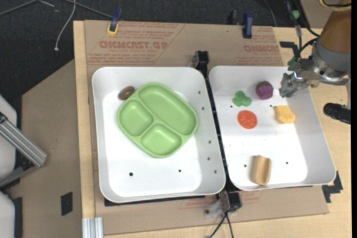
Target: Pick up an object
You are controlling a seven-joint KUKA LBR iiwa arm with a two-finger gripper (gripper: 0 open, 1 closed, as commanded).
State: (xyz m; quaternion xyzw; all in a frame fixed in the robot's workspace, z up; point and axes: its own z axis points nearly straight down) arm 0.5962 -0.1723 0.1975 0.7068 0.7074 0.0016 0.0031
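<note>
Overhead, camera view | jaws hovered at the right bin's upper right edge, beside the purple object; cannot tell their state | right bin held green piece, red disc, yellow block, tan cylinder | left bin held green divided plate, brown lump touching its rim

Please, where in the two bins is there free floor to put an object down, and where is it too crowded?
Left bin: bare floor along the near edge, below the green tray. Right bin: a bare patch between the red piece and the tan cylinder. Crowded: its far half, where the green piece, purple piece, yellow piece and gripper cluster.
</note>
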